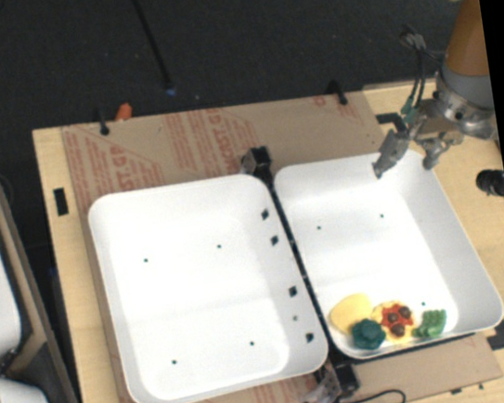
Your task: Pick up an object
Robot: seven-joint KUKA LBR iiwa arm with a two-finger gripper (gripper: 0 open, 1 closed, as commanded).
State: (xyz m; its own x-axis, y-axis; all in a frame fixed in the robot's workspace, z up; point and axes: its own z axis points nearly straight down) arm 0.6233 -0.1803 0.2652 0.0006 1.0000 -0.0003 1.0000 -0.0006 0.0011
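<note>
The gripper (409,155) hangs open and empty over the right bin's (443,224) far edge. Still the approach: it must reach the near-corner toys (387,321).

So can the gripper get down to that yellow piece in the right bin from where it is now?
Probably yes. The gripper is above the right bin's far edge with bare floor between it and the yellow piece, though a teal object crowds its near side.

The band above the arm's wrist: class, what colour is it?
Orange, seen in the camera view at the right edge.
</note>
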